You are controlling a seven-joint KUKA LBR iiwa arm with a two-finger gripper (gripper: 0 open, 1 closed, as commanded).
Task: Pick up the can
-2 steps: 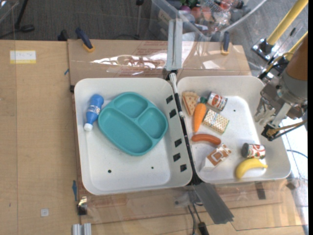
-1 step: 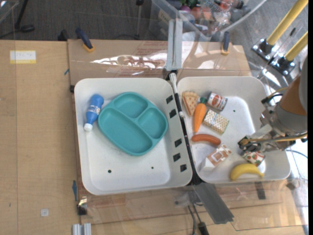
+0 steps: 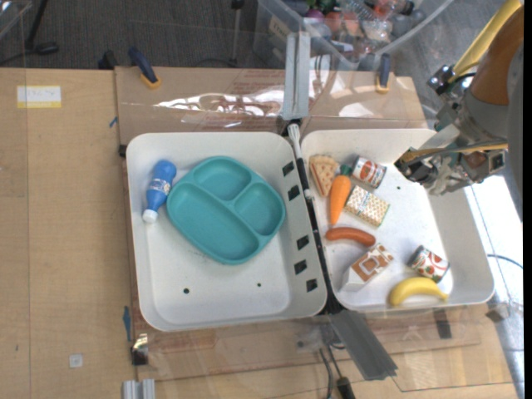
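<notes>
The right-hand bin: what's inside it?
The right bin holds bread, a carrot, two cans, a sausage, two small boxes and a banana. Anything beneath them is hidden.

Grey arm (image 3: 486,135); orange band (image 3: 504,65)

- The left bin (image 3: 150,302) holds a teal divided plate (image 3: 226,209), with a blue and white bottle (image 3: 158,189) lying just beside its left edge.
- The right bin (image 3: 478,268) holds a slice of bread (image 3: 323,172), a carrot (image 3: 339,198), a sausage (image 3: 350,236), a patterned box (image 3: 367,205) and a small carton (image 3: 371,263).
- One can (image 3: 368,172) lies on its side near the bin's top, next to the carrot's leafy end.
- A second can (image 3: 428,263) lies near the bin's lower right, just above a banana (image 3: 417,290).
- The pincer (image 3: 432,171) hangs over the right bin's upper right part, apart from both cans.
- A clear tub of mixed items (image 3: 357,7) stands beyond the surface (image 3: 58,223).
</notes>
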